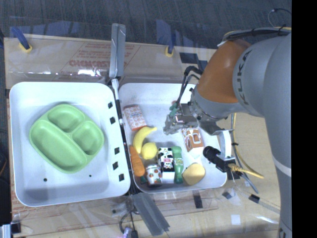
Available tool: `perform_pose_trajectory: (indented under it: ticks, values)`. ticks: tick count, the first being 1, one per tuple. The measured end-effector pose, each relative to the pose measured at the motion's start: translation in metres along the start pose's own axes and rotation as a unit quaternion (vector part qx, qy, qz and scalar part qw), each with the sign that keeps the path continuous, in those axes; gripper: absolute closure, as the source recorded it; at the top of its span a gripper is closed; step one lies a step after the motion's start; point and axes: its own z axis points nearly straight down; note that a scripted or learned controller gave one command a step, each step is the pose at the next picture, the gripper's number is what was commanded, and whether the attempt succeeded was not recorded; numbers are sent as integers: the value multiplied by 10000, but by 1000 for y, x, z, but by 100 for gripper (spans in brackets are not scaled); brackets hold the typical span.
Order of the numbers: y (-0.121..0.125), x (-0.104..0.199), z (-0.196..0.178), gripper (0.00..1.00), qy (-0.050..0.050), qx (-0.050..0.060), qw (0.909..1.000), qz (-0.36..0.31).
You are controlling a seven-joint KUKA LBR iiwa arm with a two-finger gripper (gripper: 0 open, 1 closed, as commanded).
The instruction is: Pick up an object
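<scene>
Over the right bin (148, 90) the gripper (174, 123) hangs low, above bare floor between the red-and-white packet (134, 117) and the orange packet (192, 139). Whether it is spread or pressed together I cannot tell from up here, and nothing visibly sits in it. The pickings crowd the bin's near side: banana (140, 135), lemon (149, 150), carrot (137, 161), a cow-print carton (166, 159), a small cup (153, 173) and a yellow lump (193, 173), all jumbled together. My read is the arm favours the looser items beside it, likely the orange packet. Left bin (25, 133) holds just a green divided plate (67, 137).
</scene>
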Motion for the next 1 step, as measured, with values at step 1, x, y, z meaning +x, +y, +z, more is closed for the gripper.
perform_pose_trajectory:
  ticks: [1]
  values:
    - [0,0,0,0,0,2,10000,3]
